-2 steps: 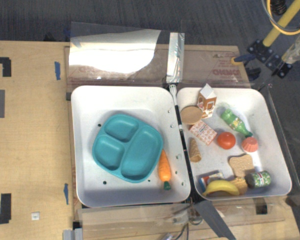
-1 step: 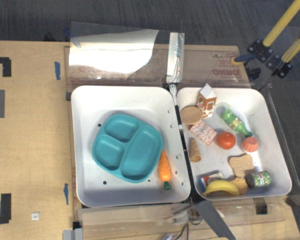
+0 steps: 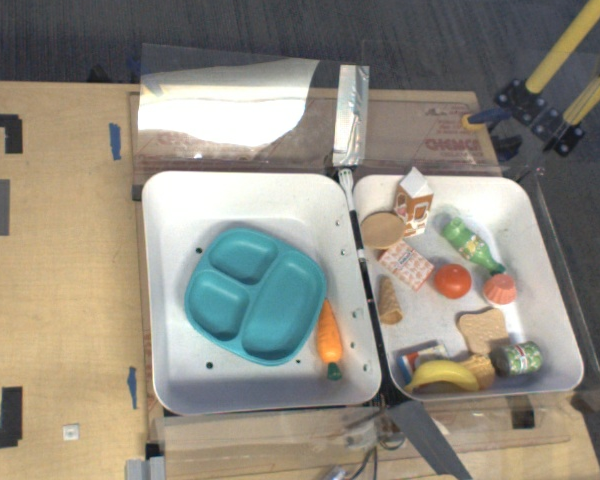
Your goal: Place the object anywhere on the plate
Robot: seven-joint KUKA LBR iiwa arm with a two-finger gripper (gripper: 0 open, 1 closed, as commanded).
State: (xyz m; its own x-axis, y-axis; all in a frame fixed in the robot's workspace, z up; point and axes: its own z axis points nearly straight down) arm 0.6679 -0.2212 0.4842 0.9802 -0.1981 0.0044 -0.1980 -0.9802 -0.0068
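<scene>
A toy carrot (image 3: 328, 336) lies on the floor of the left bin (image 3: 170, 203), against the right edge of the teal three-compartment plate (image 3: 255, 293), its green tip toward the camera. In the right bin (image 3: 540, 218), a banana (image 3: 445, 375) partly covers a dark packet too small to identify, beside a green can (image 3: 521, 358) and a bread slice (image 3: 480, 326). The claw's opening, and where the carrot lies relative to it, cannot be told.
</scene>
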